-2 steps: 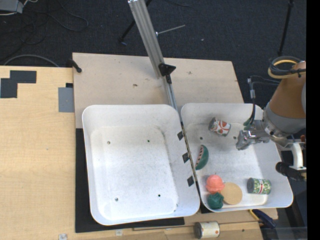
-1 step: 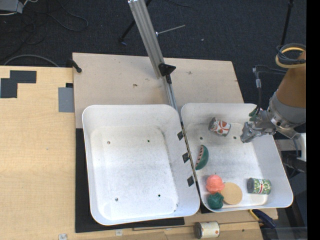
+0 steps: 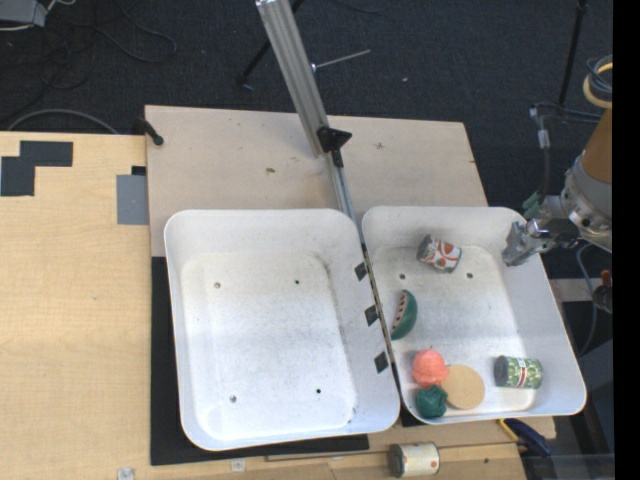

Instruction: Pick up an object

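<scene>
The small red-and-white crumpled can (image 3: 439, 254) lies in the right white bin (image 3: 530, 298), upper middle, its long axis roughly across the view. The gripper (image 3: 522, 241) hovers at that bin's upper right rim, so the can is leftward (nearest candidate, I judge); its finger spacing cannot be told.

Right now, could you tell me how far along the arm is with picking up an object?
Nothing looks picked. The gripper sits at the right bin's upper right rim, above no object. The small can, watermelon slice, orange ball and green can all lie in that bin. Choosing, descending, grasping and lifting remain.
</scene>
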`<state>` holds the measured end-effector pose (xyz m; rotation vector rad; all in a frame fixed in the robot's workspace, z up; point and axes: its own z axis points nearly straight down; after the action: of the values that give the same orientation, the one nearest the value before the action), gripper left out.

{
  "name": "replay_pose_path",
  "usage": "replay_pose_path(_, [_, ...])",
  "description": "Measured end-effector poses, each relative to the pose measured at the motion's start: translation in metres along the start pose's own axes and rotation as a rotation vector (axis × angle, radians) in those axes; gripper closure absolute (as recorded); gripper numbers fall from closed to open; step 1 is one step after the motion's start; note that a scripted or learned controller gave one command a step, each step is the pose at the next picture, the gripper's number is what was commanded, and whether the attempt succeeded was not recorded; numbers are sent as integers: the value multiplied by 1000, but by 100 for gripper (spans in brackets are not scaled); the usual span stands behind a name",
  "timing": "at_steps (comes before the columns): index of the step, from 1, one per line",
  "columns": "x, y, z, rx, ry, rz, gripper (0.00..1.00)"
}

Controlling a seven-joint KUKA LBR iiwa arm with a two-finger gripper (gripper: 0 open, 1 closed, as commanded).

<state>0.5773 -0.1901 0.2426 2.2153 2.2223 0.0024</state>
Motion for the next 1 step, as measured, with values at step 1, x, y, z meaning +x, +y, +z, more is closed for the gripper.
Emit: replay_pose_path(1, [50, 11, -8, 4, 4, -1, 100])
